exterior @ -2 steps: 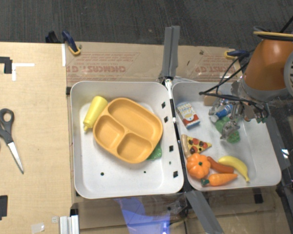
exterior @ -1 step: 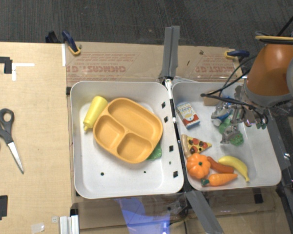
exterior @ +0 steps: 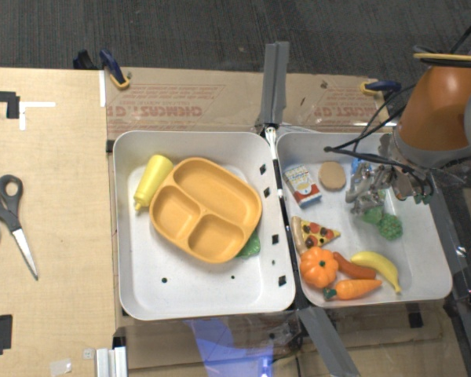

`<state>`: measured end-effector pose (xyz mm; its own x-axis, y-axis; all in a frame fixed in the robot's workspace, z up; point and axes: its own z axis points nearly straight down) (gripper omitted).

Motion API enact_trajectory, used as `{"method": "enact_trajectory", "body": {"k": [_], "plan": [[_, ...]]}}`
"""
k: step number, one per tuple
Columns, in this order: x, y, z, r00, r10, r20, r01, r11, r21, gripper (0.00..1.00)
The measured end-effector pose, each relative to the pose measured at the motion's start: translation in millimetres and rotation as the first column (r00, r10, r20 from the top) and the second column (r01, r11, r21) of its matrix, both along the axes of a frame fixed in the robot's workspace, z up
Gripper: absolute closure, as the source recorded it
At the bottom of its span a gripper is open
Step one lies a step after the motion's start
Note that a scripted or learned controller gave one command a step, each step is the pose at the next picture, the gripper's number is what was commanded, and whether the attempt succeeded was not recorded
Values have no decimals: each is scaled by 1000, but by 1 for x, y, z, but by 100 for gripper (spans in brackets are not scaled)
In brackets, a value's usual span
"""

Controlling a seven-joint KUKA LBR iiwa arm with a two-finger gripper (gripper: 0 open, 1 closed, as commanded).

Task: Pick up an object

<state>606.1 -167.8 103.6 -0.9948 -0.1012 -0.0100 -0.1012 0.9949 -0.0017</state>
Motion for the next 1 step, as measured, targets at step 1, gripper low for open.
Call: {"method": "enact_trajectory", "body": {"k": [1], "plan": [[0,0,0,1000,0,0,0,1000,0,0]]}}
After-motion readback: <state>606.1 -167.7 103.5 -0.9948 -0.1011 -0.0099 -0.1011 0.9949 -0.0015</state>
